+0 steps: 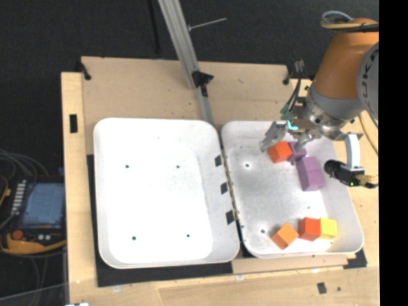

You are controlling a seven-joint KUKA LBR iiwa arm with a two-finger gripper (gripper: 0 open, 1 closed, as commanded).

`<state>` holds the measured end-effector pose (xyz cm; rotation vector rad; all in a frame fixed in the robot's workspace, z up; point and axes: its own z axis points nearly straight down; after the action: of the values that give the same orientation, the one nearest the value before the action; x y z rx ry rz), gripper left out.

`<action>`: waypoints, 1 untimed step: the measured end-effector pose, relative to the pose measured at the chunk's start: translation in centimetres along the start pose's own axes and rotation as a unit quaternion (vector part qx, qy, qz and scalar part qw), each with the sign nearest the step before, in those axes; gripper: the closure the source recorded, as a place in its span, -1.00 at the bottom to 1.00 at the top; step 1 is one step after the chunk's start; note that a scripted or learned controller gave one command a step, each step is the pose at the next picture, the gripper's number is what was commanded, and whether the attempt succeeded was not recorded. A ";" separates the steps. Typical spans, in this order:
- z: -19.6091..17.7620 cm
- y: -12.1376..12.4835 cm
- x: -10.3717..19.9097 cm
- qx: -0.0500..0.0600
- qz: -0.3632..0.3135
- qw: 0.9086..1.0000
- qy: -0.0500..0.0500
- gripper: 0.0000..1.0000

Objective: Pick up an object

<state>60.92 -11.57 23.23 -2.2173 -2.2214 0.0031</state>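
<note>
My gripper [284, 145] hangs over the upper part of the right bin [255, 190]. A small orange-red block [279, 152] sits between its two fingers, and the fingers are closed against its sides. A purple block [310, 173] lies just right of and below the gripper, close to the right finger. Whether the orange-red block rests on the bin floor or is lifted off it cannot be told.
Three small blocks lie together at the right bin's front edge: orange [285, 235], red-orange [309, 228] and yellow [327, 227]. The left bin [159, 190] lies beside it across a central divider. A slanted metal pole [185, 50] rises behind the bins.
</note>
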 end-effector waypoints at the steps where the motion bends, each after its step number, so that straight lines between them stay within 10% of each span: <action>1: -0.2 0.1 0.0 -0.002 0.000 1.000 0.000 -1.00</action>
<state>61.00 -11.57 23.46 -2.2202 -2.2235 -0.0014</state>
